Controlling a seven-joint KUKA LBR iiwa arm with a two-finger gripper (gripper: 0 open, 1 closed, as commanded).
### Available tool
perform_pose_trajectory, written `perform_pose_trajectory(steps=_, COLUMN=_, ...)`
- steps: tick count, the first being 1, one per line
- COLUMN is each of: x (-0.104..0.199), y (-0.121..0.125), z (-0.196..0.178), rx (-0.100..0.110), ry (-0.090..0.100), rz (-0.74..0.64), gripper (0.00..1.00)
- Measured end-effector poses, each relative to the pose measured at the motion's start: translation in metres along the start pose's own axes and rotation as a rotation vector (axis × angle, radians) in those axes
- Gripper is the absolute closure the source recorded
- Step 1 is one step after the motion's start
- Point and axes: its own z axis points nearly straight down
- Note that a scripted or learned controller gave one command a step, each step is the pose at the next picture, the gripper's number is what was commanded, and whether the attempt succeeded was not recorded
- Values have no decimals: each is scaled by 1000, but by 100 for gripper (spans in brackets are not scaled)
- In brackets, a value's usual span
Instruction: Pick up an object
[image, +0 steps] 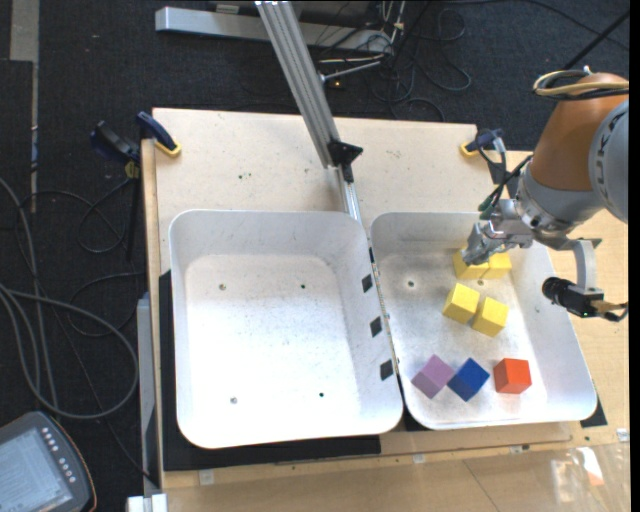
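You have one light wooden bench (260, 160) under everything, speckled and matte, and on it two shallow white bins with rounded corners: the left bin (200, 300), well off to the gripper's left in the view, and the right bin (560, 370), over whose far end the gripper hangs. One grey arm with an orange band (575, 130) comes in from the right, and its gripper (487, 246) is down on a yellow block (484, 265) at the far side of that bin; I cannot tell how its fingers stand, nor whether that block is between them. Count six small cube-shaped blocks in all, smooth and plain-coloured. Three are yellow: the one under the gripper, and a touching pair just nearer the camera, the yellow cube (461, 302) and its neighbour (490, 316). Farther toward the near rim sit one purple cube (433, 376), one blue cube (468, 379) touching it, and one red-orange cube (512, 375) just beside.
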Motion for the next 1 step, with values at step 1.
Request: perform_pose_trajectory(steps=1, x=-9, y=-3, z=-53, rx=0, ry=0, rz=0, gripper=100)
